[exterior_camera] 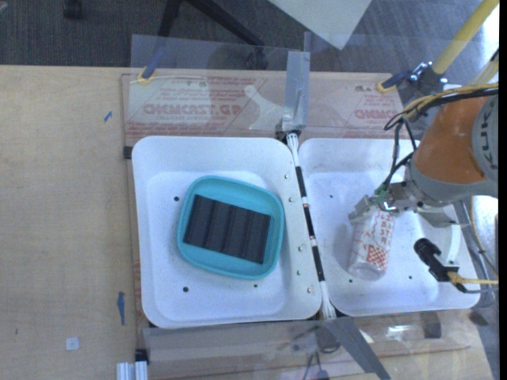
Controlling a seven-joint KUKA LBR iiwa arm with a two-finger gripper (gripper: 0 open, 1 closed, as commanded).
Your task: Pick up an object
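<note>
Camera view: crinkly red-white wrapper (pixel 374 246), teal tray (pixel 230 227)

Seen from above, 2 white bins sit side by side: the left bin (pixel 158 291) holds a teal tray (pixel 230 226) with dark ridges, while the gripper (pixel 386 205) meets a red-and-white packet (pixel 374 244) in the right bin (pixel 333 172).

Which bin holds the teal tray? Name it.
The left bin: the teal tray with dark slots lies in it. The right bin holds a red-and-white packet.
</note>
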